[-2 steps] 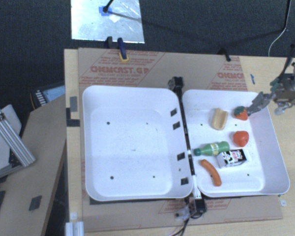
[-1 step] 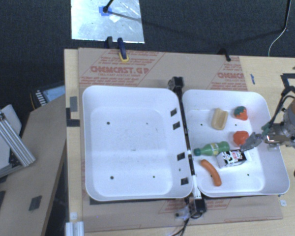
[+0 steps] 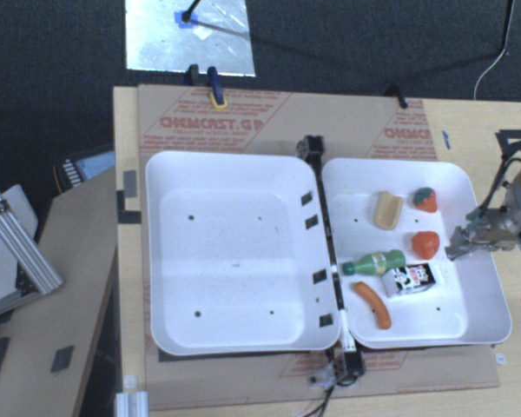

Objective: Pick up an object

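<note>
Reaching in from the right, the gripper [image 3: 463,243] hung over the right bin's [image 3: 478,315] right rim, low and near the wall; whether its jaws stood apart or together could not be told at this size and blur. Nothing was seen between them.

Right bin held six items. Tan bread roll [image 3: 387,210] lay toward the back, upright-long. Strawberry with green top [image 3: 426,200] sat just right of it, near the back wall. Red tomato-like piece [image 3: 425,244] lay mid-bin, nearest the gripper but apart from it. Green bottle [image 3: 375,263] lay on its side, cap toward the divider. Small black-and-white carton [image 3: 410,279] touched the bottle's lower right. Orange sausage [image 3: 373,306] lay slantwise toward the front.

Left bin [image 3: 169,259] sat alongside, the two joined at the centre seam.
</note>
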